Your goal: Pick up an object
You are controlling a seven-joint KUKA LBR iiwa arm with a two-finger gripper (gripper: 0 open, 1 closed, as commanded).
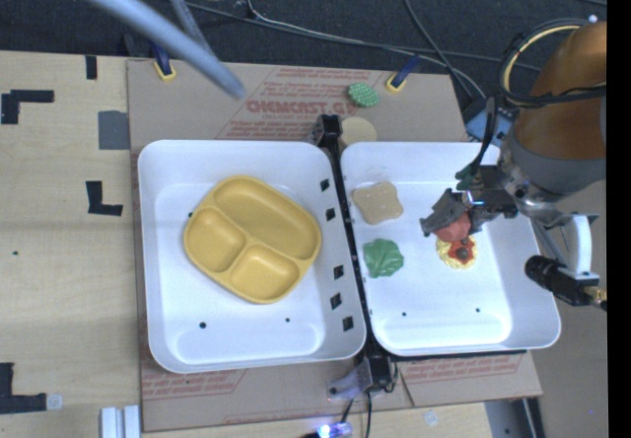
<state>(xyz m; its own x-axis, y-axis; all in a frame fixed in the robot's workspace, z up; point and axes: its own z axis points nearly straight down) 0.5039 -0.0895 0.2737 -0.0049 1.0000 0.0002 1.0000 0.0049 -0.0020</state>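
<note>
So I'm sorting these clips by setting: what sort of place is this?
Most likely a robotics lab bench set up for grasping trials. Two white bins sit side by side on cardboard, holding a yellow divided tray and toy food like a green leafy piece, with a robot arm and loose cables around.

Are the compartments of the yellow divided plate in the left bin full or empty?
Empty: the yellow plate shows bare yellow in all three compartments.

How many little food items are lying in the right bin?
3. A tan bread slice near the divider, a green leafy piece just below it, and a red-and-yellow item under the robot's hand, which may hide more.
</note>
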